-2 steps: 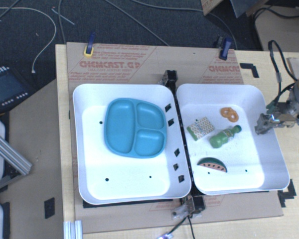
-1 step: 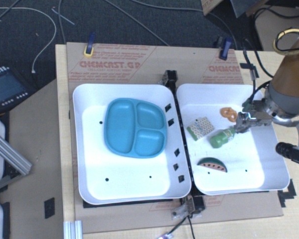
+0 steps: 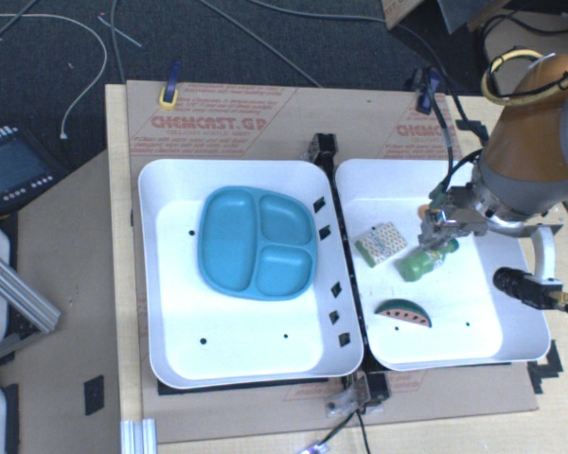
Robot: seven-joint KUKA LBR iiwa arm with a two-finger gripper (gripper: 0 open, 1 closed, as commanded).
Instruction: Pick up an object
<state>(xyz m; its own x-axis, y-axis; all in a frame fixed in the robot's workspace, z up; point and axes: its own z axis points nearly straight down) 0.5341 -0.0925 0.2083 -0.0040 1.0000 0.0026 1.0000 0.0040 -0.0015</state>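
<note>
Right bin (image 3: 511, 334), centre right of frame: the gripper (image 3: 439, 244) sits low over a green object (image 3: 417, 266), touching its top. Whether the jaws are open or clamped on it, I cannot tell. A watermelon slice (image 3: 403, 313) lies below, a patterned packet (image 3: 381, 242) left.

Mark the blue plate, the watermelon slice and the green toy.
Blue plate (image 3: 229, 250), camera view, large left compartment.
Watermelon slice (image 3: 403, 313), camera view, middle of slice.
Green toy (image 3: 416, 267), camera view, its rounded body.

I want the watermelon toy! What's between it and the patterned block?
Just bare white floor of the right bin lies between the watermelon slice and patterned block, seen from the camera view.
</note>
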